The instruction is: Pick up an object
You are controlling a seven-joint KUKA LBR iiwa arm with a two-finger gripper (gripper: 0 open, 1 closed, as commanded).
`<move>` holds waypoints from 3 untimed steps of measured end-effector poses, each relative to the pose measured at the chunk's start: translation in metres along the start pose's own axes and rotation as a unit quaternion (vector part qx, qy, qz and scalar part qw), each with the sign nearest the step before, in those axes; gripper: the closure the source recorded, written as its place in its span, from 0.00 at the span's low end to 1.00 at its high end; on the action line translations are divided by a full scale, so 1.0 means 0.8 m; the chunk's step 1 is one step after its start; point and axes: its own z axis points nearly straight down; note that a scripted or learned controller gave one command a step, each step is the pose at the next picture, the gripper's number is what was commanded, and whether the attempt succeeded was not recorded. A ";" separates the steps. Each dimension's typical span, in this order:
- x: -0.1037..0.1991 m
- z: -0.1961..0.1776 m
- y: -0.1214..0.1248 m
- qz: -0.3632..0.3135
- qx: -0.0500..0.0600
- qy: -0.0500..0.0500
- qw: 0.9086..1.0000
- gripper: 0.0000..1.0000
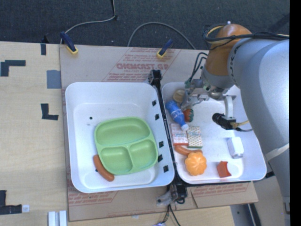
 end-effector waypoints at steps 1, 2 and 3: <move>-0.028 0.000 -0.085 0.002 -0.004 0.001 1.000 1.00; 0.096 -0.112 -0.111 0.000 -0.005 0.001 1.000 1.00; 0.057 -0.110 -0.145 0.002 -0.004 0.000 1.000 1.00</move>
